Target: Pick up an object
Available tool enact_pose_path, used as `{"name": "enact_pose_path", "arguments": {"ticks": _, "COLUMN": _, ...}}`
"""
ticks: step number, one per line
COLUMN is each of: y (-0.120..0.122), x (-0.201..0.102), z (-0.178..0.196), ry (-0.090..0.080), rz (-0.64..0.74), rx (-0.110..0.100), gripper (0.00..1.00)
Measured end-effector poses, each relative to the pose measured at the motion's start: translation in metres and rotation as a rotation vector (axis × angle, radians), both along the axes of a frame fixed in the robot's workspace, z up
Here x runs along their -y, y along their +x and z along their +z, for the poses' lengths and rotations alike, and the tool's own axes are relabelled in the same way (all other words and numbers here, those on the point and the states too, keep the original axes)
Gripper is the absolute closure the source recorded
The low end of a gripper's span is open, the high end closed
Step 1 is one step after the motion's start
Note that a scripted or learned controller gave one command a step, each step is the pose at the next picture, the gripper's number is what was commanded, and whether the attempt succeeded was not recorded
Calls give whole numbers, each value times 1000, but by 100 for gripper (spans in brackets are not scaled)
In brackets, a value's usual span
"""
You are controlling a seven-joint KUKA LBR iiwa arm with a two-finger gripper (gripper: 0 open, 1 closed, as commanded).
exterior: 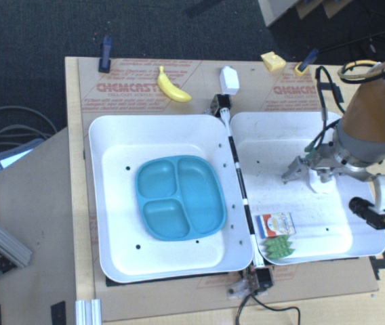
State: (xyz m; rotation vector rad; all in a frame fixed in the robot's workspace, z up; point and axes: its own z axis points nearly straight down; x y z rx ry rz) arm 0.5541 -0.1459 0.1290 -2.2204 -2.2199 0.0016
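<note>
Nothing is picked up yet, as far as the view shows. The gripper (304, 173) hangs over the middle of the right bin (260, 124) with its fingers spread apart and nothing between them. The likely targets, a small card (274, 223) and a green toy (279, 247) just below it, lie at the bin's front left corner, apart from the gripper. The left bin (111, 137) holds a blue divided plate (178, 197). The reach, the grasp and the lift all remain.

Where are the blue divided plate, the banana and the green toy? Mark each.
blue divided plate (179, 196): camera view, central ridge between compartments.
banana (171, 88): camera view, middle of the curved body.
green toy (279, 247): camera view, middle of its leafy top.
</note>
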Motion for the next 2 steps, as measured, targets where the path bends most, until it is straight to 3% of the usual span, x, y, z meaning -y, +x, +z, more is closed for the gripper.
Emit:
{"name": "enact_pose_path", "arguments": {"ticks": 1, "y": 75, "x": 14, "z": 122, "ry": -2, "rz": 2, "rx": 7, "gripper": 0}}
{"name": "enact_pose_path", "arguments": {"ticks": 2, "y": 95, "x": 13, "z": -33, "ry": 0, "rz": 1, "rx": -1, "gripper": 0}}
